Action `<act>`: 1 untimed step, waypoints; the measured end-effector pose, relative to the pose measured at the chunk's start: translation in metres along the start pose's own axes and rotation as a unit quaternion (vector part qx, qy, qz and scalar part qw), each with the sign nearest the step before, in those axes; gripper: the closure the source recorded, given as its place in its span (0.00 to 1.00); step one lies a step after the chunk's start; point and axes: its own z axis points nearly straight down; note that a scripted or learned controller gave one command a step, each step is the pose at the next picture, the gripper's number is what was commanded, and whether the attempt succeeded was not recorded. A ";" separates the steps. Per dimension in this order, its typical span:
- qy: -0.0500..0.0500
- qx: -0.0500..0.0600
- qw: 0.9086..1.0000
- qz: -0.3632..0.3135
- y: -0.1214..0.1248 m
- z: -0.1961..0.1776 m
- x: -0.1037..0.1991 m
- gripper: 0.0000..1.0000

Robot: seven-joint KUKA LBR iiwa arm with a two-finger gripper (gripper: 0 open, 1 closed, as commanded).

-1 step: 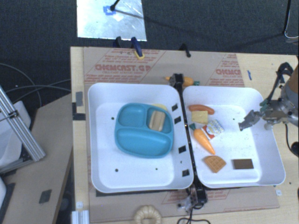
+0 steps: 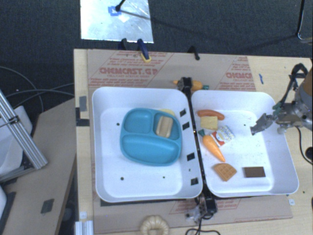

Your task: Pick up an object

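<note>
We find two shallow white bins side by side on the worktop (image 2: 122, 62), which is lined with printed cardboard. The left bin (image 2: 107, 180) carries a blue sectioned plate (image 2: 146, 148); a tan bread-like piece (image 2: 164, 126) sits in its upper right compartment, with a pale yellow item just behind it that we cannot identify.

The right bin (image 2: 281, 175) holds the loose items, grouped toward its left half, close to the divider between the bins. We judge this scatter to be deliberate: the pieces lie mostly flat and mostly apart, which gives several candidates for a pick. A sausage (image 2: 210, 114) lies uppermost, a pale yellow block (image 2: 209, 123) just below it, a small white and red packet (image 2: 225, 134) to the right of that, and a carrot (image 2: 213, 147) slanting down beside the packet. A waffle-like cracker (image 2: 224, 171) and a brown rectangular slab (image 2: 254, 172) lie lower, near each other but not touching.

The claw (image 2: 257, 125) reaches in from the right edge, over the upper right part of the right bin. Nothing shows between its tips; we cannot tell how wide it stands. The packet is the nearest item, to the claw's left and slightly lower; the slab lies well below it. We judge no pick is yet made.
</note>
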 end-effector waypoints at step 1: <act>0.001 0.001 1.000 0.001 -0.009 0.053 -0.002 0.00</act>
